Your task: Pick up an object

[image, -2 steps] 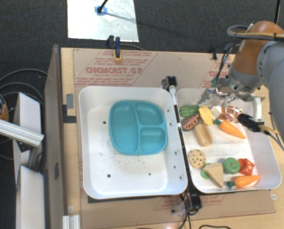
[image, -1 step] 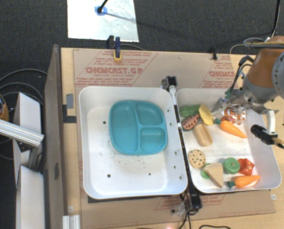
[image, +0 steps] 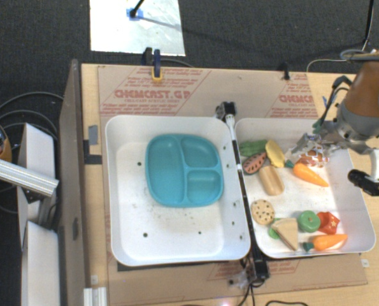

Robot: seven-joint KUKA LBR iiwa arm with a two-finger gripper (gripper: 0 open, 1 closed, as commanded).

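A tan bench on dark carpet carries 2 shallow white bins side by side, with printed cardboard under their far edges. The left bin holds a teal divided plate and has bare floor on all sides of it, widest along the near edge. The right bin is crowded with toy food: a yellow piece, a tan roll, an orange carrot, a cookie, a green round piece and a second carrot by the near rim. The arm reaches in from the right, and the gripper sits low at the far part of the right bin, just beyond the first carrot; whether it is wide, narrow or gripping anything cannot be told
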